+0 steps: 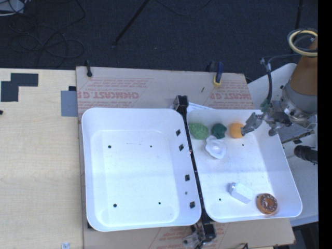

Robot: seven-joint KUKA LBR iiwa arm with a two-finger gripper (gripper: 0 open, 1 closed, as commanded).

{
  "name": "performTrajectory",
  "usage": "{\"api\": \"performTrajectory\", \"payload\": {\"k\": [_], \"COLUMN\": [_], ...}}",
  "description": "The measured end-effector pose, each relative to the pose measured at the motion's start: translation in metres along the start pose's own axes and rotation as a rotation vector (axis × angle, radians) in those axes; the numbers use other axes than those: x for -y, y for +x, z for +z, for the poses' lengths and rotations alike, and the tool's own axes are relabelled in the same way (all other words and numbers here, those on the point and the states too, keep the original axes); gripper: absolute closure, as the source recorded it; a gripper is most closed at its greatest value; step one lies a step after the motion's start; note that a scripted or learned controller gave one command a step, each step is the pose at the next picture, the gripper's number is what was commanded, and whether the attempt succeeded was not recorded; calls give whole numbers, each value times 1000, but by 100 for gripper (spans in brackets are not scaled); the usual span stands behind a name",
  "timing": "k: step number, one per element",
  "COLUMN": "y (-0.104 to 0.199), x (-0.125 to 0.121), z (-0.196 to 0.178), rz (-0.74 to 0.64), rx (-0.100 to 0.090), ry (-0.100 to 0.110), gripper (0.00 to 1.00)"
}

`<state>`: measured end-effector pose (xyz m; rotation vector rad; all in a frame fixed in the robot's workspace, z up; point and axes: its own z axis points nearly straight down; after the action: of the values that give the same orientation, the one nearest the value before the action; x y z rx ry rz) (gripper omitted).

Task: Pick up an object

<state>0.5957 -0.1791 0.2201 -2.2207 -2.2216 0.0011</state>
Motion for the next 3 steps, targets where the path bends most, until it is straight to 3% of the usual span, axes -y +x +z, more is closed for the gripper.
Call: {"api": "performTrajectory", "payload": {"k": [1, 2, 3], "y": [20, -8, -9], "x": [-10, 35, 40], "z": [-210, -279, -137], "rz": [-3, 2, 0], "rx": [4, 3, -4], "ry": [-16, -7, 14], "gripper": [0, 0, 0]}}
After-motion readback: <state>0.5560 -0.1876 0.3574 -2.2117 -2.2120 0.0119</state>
